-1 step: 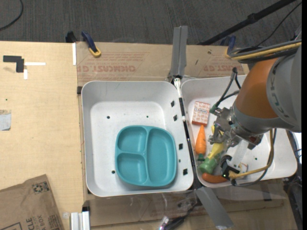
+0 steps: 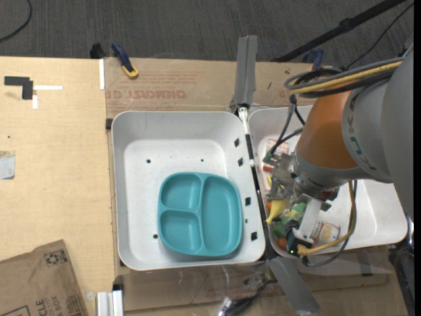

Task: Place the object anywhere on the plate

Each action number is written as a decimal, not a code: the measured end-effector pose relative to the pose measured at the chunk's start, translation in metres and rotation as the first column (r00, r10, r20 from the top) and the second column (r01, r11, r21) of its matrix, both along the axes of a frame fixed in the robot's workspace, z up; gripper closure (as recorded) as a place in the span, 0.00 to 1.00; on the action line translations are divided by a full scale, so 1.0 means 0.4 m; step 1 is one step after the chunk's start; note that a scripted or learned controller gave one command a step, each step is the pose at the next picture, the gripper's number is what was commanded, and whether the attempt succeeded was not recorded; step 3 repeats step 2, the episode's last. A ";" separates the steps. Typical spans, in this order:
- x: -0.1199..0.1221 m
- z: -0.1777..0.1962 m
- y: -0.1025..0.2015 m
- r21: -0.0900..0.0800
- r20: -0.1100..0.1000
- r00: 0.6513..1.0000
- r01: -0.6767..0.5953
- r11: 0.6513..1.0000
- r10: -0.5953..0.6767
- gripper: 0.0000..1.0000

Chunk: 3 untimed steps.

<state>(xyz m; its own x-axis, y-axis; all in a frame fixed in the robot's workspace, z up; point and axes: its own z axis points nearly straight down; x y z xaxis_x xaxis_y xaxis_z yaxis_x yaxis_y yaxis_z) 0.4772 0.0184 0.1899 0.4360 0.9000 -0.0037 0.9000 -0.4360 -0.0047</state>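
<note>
Your plate (image 2: pixel 200 214): teal, three compartments, flat in left bin (image 2: pixel 131 176). Objects you want sit right of plate, across bin wall, in right bin (image 2: pixel 388 216): small heap of toys (image 2: pixel 284 217), yellow, green and orange pieces. Gripper (image 2: pixel 281 199) right of plate, low over heap, arm (image 2: pixel 348 137) above it. Grip state: cannot tell, wrist hides it.

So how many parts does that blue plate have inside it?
3. The plate sits in the left bin. One long compartment runs down its right side, and two smaller ones sit on its left side, one upper and one lower.
</note>
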 end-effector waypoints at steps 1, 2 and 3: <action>0.001 0.043 0.254 -0.001 0.001 0.993 -0.115 0.993 0.115 1.00; 0.001 0.043 0.254 -0.001 0.001 0.993 -0.116 0.993 0.116 0.00; 0.001 0.043 0.254 -0.001 0.001 0.993 -0.116 0.993 0.116 0.00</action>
